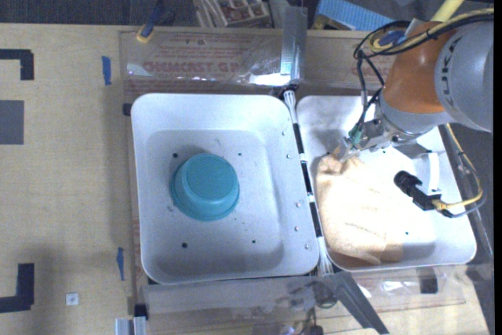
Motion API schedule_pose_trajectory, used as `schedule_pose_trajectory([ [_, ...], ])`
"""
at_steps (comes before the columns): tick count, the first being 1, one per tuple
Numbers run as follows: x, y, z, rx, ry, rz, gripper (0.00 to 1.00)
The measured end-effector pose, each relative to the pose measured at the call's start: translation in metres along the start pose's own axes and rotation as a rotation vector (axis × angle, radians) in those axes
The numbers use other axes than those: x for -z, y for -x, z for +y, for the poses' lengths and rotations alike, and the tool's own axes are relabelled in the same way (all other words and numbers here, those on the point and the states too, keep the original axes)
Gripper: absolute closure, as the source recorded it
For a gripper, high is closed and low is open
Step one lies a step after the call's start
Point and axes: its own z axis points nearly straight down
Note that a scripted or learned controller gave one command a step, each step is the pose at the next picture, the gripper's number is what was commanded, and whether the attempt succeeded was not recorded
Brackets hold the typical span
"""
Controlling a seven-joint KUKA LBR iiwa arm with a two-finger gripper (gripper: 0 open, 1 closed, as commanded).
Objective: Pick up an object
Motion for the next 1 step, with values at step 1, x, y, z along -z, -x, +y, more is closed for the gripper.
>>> schedule_pose_trajectory([
  [1, 0.0000, 0.0000, 0.0000, 0.000, 0.000, 0.000, 0.00],
])
